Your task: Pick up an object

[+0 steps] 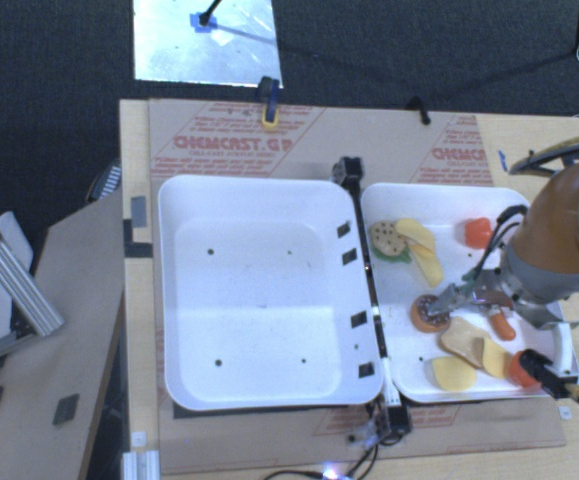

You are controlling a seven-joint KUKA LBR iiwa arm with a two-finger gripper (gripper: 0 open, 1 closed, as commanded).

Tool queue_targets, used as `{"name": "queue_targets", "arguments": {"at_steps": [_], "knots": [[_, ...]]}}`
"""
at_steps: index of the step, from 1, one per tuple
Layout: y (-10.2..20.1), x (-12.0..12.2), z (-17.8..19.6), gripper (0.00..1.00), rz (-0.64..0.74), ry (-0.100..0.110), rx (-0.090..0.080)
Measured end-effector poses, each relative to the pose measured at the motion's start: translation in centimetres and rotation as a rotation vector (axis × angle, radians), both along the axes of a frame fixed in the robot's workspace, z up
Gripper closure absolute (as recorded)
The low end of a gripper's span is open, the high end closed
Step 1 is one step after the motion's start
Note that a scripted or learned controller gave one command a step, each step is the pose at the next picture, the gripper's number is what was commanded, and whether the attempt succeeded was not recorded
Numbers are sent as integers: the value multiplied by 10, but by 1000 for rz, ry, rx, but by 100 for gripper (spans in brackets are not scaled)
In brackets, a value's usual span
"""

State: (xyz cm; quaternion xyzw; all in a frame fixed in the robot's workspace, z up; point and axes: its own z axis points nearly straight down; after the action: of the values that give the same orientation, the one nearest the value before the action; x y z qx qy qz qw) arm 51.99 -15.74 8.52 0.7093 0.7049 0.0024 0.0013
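**Gripper low in the right bin, nothing lifted yet**

The arm (559, 238) reached in from the right and its gripper (447, 303) sat low over the right bin (439, 196), just beside a round brown piece (428, 314) near the bin's middle. Whether its fingers were spread or pressed together could not be told at this size, and nothing showed between them.

All the objects lay on the bin floor: a seeded round (386, 238) and a yellow strip (421, 246) towards the back, an orange block (478, 231) near the far wall, a tan slice (463, 340), a yellow wedge (453, 373) at the front, and a small red piece (502, 326) close under the wrist. The left bin (259, 288) stood alongside.

Judged from this, the approach looked made, with the brown piece the likely target. The grasp and the lift remained to be done.
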Motion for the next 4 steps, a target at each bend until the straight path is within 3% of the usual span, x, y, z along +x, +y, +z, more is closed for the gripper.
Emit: {"name": "queue_targets", "arguments": {"at_steps": [1, 2, 3, 4], "knots": [[49, 71, 2, 0, 16, -5, -1], [129, 47, 106, 0, 18, -6, 2], [124, 46, 110, 100, 15, 1, -1], [172, 66, 99, 100, 16, 3, 1]]}}
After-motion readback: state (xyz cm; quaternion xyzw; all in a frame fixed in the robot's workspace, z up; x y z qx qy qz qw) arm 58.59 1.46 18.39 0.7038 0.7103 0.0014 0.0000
